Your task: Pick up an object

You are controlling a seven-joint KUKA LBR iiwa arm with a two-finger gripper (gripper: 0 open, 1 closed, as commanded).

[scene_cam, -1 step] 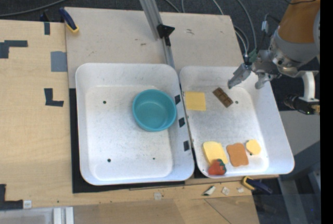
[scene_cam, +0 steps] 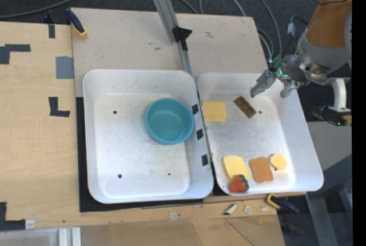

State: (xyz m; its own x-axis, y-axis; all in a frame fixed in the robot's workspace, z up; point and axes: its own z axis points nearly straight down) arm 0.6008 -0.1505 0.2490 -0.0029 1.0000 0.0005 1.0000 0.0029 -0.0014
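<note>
Above the right bin's [scene_cam: 297, 142] far corner, the gripper [scene_cam: 274, 86] hovers with fingers spread, holding nothing. Just beside it lies the brown bar [scene_cam: 245, 107], flat on the bin floor, long axis running diagonally from upper left to lower right. Closing across its length could slip off or nudge it toward the yellow square [scene_cam: 215, 111].

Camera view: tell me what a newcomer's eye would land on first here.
The teal bowl stands out most, sitting alone in the left bin. Next comes the cluster of small food pieces along the near edge of the right bin: a yellow piece, a red strawberry, an orange slice. The gripper hangs open over that bin's far right corner, holding nothing, close to a brown bar.
</note>
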